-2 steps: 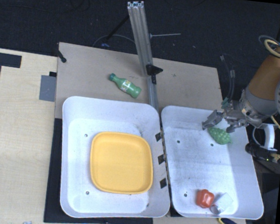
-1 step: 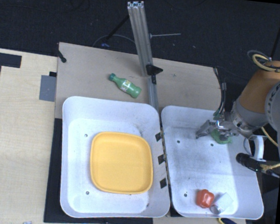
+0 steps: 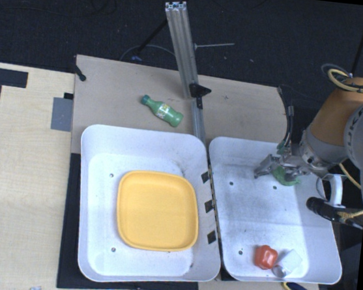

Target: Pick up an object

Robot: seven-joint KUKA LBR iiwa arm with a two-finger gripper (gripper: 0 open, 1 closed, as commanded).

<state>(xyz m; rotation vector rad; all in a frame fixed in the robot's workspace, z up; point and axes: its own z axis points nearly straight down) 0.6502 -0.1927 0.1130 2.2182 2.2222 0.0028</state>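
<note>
Gripper [image 3: 282, 172] over green obj [image 3: 287, 179] (right bin [image 3: 247, 201]) — red obj [image 3: 265, 256] well apart, yellow plate [image 3: 157, 210] left bin [image 3: 100, 164]

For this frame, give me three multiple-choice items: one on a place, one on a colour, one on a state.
1. Where does the green bottle lie?
A. In the left bin
B. On the bench behind the left bin
C. In the right bin

2. What colour is the plate in the left bin?
A. Yellow
B. Blue
C. Red

3. How does the green bottle rest?
A. Upright
B. On its side
C. Leaning on the plate

Answers:
1. B, it sits on the tan bench beyond the bin's far rim.
2. A, the square plate is plainly yellow.
3. B, its length runs flat along the bench.
</note>
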